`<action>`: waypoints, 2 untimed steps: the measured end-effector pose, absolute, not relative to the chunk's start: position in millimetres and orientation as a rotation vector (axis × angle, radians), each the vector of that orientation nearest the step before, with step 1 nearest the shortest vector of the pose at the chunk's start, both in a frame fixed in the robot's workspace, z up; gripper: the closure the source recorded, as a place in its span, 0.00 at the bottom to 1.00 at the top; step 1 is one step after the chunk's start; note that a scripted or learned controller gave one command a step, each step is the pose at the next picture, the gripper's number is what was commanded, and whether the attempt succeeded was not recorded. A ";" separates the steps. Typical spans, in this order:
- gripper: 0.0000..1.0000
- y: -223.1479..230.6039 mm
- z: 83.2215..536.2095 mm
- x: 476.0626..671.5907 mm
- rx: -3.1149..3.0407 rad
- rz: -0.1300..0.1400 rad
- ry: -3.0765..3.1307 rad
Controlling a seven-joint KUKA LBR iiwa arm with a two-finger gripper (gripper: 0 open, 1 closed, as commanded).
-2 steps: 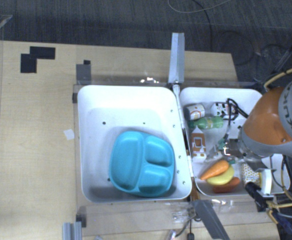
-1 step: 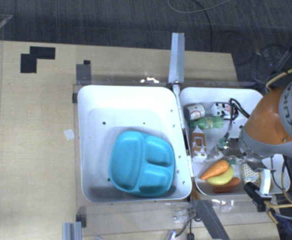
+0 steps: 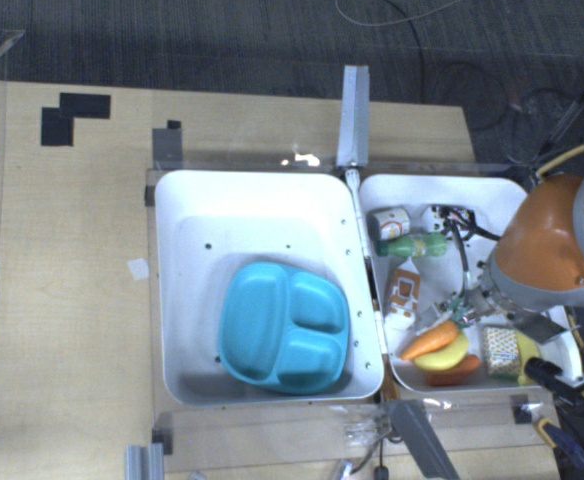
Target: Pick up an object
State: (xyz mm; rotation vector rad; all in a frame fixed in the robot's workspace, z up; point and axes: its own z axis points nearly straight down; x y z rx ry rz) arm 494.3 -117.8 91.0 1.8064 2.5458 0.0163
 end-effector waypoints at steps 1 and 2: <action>1.00 -115.5 101.9 496.9 1.802 0.023 2.549; 1.00 -44.4 185.3 552.0 1.577 0.005 2.711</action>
